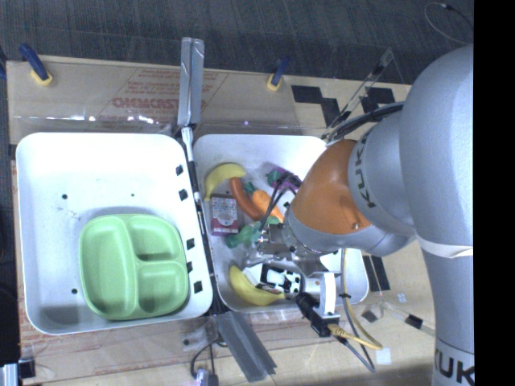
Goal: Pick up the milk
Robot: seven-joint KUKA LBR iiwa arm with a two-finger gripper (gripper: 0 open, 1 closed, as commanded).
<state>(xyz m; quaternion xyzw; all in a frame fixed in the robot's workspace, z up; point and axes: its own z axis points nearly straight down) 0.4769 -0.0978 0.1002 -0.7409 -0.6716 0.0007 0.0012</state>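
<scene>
Camera view: my arm (378,183) hangs low over the right bin (211,292), crowding its clutter. Left bin (32,215) holds a green tray (133,264). Milk (224,214) lies near the divider. End effector (278,276): state I cannot tell, beside a banana (245,288).

Robot lab: clamped bench (145,87), bins (48,159).

You see the tool (278,273) low in the right bin (211,147) over a banana (245,288) near its front edge, the green tray (133,264) in the left bin (32,207).
</scene>
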